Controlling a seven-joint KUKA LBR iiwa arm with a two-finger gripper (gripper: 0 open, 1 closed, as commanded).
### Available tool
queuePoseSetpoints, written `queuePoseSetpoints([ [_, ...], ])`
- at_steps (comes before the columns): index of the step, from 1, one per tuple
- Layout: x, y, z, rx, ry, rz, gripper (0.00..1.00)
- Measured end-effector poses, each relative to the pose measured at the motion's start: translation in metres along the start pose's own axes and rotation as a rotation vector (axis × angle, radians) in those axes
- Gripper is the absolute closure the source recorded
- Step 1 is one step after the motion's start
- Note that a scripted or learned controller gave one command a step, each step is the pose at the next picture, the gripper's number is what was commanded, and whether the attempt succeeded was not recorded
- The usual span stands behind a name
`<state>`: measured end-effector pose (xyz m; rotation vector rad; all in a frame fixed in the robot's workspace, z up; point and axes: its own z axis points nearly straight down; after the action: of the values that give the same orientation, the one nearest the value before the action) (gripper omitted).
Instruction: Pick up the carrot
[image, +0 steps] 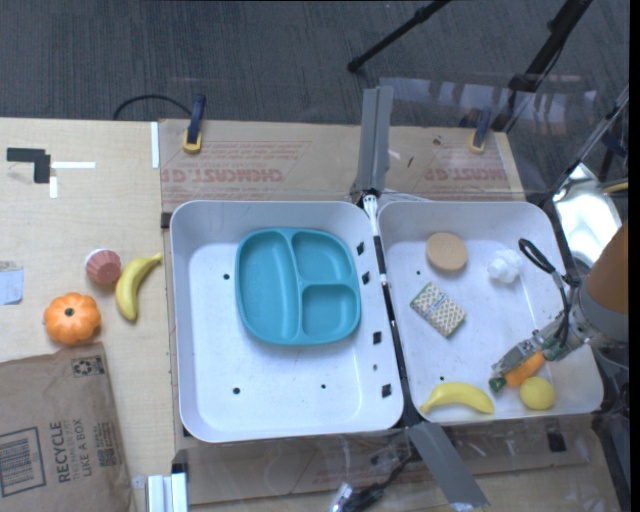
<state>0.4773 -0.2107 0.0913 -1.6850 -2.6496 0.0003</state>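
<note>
The carrot (521, 371) is seen low in the right bin (480, 222), close to its right wall. It lies tilted, with its green top pointing down and to the left. The gripper (537, 352) is placed right at the carrot, reaching in from the right side, and its metal parts look to be touching the orange end. It cannot be told whether the carrot is gripped or only touched, because the parts there are small and blurred.

A lemon (537, 393) sits just beside the carrot, below it, and a banana (459, 399) lies near on the left. These are so close that one could be bumped when the carrot is lifted.

A round biscuit (447, 252), a patterned sponge (438, 308) and a bit of white paper (503, 267) are spread higher in the same bin, well apart from the carrot. A blue plate (298, 286) with three parts rests in the left bin (200, 330). A small pumpkin (72, 319) and a second banana (135, 284) are left out on the surface (90, 200), away from the work.
</note>
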Motion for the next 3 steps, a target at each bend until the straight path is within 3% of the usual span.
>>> queuePoseSetpoints([
  [1,0.005,0.004,-0.008,-0.005,0.008,-0.005,1.0],
  [2,0.061,0.045,-0.088,-0.002,-0.003,-0.084,1.0],
  [3,-0.002,-0.001,-0.003,-0.001,-0.002,-0.205,1.0],
])
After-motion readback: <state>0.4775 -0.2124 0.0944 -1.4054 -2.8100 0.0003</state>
